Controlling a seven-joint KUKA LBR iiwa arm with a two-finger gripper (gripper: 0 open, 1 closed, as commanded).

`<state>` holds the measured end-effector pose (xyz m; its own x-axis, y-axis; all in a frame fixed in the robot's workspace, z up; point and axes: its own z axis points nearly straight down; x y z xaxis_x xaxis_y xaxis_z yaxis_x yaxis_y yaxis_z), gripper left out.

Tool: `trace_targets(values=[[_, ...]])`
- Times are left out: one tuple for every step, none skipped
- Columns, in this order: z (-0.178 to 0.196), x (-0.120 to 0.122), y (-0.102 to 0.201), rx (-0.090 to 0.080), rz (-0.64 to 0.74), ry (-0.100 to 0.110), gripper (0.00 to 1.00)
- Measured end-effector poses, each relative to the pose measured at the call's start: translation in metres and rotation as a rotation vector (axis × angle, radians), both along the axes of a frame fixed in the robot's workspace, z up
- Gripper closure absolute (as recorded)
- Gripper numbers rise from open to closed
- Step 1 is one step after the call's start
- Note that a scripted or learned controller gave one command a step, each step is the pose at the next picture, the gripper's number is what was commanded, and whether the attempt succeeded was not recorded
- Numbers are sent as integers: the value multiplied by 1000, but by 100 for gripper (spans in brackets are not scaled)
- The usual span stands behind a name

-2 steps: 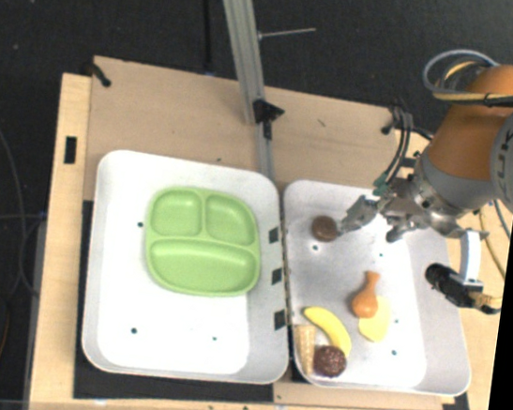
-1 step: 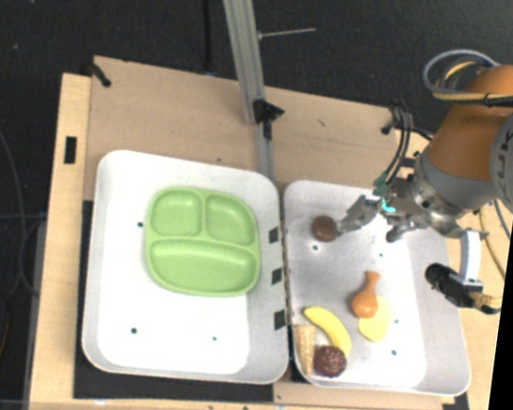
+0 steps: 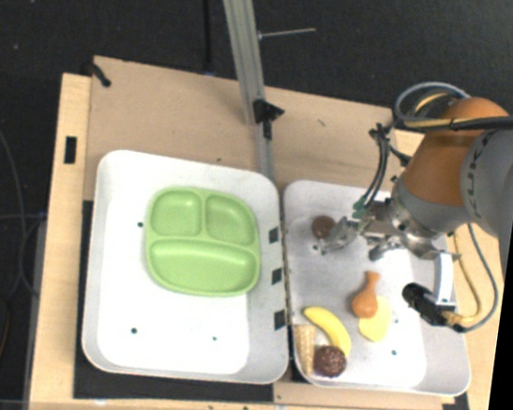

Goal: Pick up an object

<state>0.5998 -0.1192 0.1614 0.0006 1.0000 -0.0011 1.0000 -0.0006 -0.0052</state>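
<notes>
I take the small brown ball (image 3: 322, 227) as the obj to grab, since the gripper (image 3: 335, 240) sits right beside it. It lies in the upper left part of the right bin (image 3: 447, 364), near the wall w/ the left bin (image 3: 108, 321). It looks round, dark brown and matte, maybe a nut or a choc piece; too small to tell.

The gripper's tips are low over the bin floor, just right of and below the ball, prob lined up for a pinch. Nothing is betw the fingers as far as I see, and whether they're apart or together I can't tell from this angle. The arm (image 3: 446, 169) comes in from the right, wrist bent down over the bin.

Other stuff is bunched at the bin's lower end, well apart from the ball: an orange drumstick-shaped toy (image 3: 366, 298), a yellow piece (image 3: 375, 328) touching it, a banana (image 3: 328, 328), and a dark round thing (image 3: 330, 360) in the corner by a tan bar (image 3: 304, 343). So the ball is the easy loner, I reckon.

The left bin holds a green divided plate (image 3: 204, 242), flat and upright.
</notes>
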Motion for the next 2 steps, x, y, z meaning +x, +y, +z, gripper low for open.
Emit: trace_targets(values=[[-61, -7, -5, 0, 0, 1, 0], [-60, -7, -6, 1, -1, -5, 0]])
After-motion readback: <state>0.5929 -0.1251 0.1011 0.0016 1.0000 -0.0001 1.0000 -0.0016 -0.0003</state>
